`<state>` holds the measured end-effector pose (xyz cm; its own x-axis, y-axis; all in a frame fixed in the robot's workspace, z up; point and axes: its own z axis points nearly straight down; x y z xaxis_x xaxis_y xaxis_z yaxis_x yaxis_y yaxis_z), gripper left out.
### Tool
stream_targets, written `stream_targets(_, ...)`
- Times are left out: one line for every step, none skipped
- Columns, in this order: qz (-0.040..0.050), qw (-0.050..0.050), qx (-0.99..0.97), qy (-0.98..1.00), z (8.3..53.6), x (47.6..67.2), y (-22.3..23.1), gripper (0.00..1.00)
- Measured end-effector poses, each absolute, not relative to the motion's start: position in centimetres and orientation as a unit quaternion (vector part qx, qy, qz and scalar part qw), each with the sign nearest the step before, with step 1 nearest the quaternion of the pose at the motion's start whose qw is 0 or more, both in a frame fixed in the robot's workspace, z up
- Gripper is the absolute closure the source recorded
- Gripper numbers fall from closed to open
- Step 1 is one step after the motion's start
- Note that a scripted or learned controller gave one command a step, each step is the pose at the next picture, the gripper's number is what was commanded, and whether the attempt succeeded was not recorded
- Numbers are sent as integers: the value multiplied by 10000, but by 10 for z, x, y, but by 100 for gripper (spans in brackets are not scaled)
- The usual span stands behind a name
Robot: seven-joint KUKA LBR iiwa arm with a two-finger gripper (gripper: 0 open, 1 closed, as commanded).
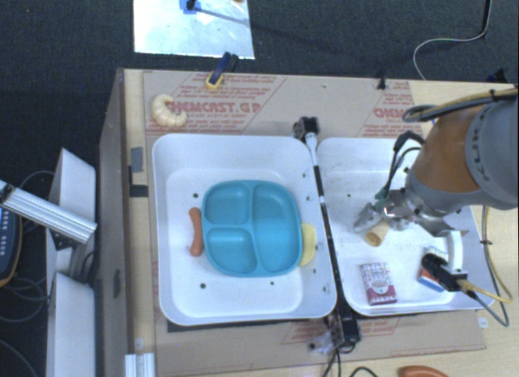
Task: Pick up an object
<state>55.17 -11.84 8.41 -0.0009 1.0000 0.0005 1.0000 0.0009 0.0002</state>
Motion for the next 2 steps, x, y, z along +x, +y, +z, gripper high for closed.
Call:
stream_targets(-10, -10, -7065, -7077, 95, 553, -119, 100)
stream_targets(-20, -12, -7055, -7087, 202, 579, -31, 100)
